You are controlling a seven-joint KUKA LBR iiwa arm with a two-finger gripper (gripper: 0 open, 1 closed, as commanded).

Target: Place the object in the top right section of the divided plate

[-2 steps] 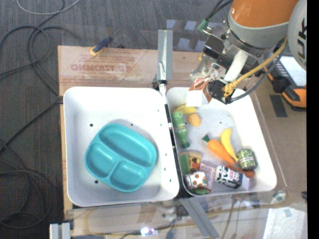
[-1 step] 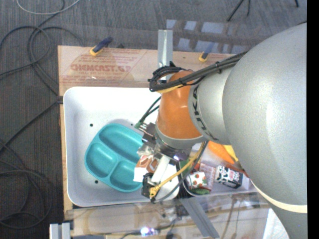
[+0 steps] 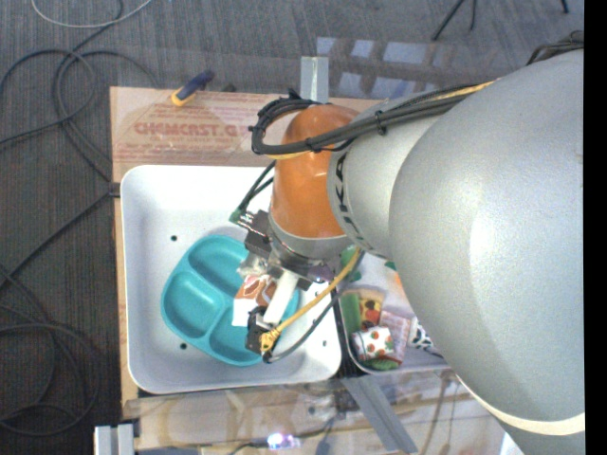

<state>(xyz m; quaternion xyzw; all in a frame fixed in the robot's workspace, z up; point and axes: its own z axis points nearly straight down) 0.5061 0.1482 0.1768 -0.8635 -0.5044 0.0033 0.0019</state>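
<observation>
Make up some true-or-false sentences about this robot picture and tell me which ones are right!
1. The divided plate is teal. True.
2. The plate lies in the bin on the view's right. False: it lies in the white bin on the view's left.
3. The arm has an orange band above the wrist. True.
4. The carpet around the bench has no cables on it. False: black cables lie on the carpet to the view's left of the bench.
5. The end effector is over the right side of the plate. True.
</observation>
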